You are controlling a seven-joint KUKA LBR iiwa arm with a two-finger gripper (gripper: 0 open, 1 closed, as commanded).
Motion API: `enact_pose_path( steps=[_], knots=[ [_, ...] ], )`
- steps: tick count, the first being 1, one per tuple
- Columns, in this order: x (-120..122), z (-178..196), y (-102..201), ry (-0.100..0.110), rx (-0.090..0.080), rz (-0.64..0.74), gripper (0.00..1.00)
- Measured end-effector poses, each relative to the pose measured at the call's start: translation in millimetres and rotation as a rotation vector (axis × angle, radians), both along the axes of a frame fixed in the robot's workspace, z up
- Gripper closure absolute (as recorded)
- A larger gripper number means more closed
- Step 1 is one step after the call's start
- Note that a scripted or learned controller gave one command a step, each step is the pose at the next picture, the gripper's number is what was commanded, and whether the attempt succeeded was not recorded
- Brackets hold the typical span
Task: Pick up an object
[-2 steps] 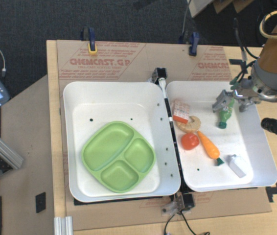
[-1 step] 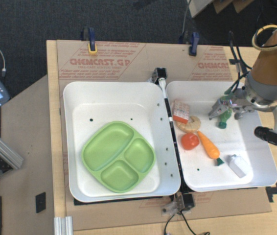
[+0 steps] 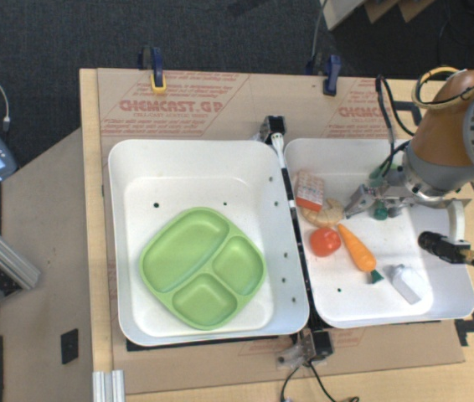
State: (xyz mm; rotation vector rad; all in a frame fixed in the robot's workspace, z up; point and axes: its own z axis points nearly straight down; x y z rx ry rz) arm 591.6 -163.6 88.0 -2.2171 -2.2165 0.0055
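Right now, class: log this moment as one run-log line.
hand: low over right bin, grip unclear | near hand: orange carrot, red tomato | left bin: green divided plate

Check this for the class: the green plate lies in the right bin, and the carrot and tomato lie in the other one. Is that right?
Not quite: the sides are swapped. In the camera view the green plate lies in the left bin, while the carrot and tomato lie in the right bin.
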Motion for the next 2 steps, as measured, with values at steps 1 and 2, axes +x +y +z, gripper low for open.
enact_pose_path(
  steps=[1,2],
  knots=[
    [1.8,14.3,-0.5,-0.007,-0.002,0.0,1.0],
    [9.0,77.4,-2.8,-0.016,-0.005,0.001,1.0]
  ],
)
